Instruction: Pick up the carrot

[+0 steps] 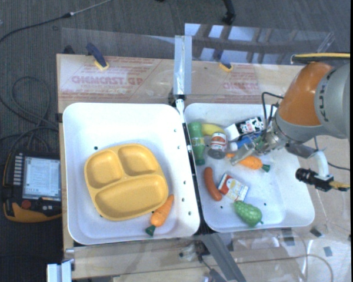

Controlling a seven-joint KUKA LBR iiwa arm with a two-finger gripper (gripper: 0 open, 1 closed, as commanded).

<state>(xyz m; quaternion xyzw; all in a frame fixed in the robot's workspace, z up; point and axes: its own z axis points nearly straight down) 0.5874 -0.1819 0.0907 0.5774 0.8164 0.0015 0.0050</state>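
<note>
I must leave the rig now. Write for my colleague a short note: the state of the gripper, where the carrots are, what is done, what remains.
Gripper: low in the right bin, beside a small carrot; whether it grips cannot be judged.
Carrots: the small carrot lies on the right bin floor. A second carrot lies in the left bin, against the yellow tray.
Done: the arm has reached the small carrot.
Left: grasp and lift; both carrots rest in the bins.

Arm point(323, 101) cut off at right edge
</note>
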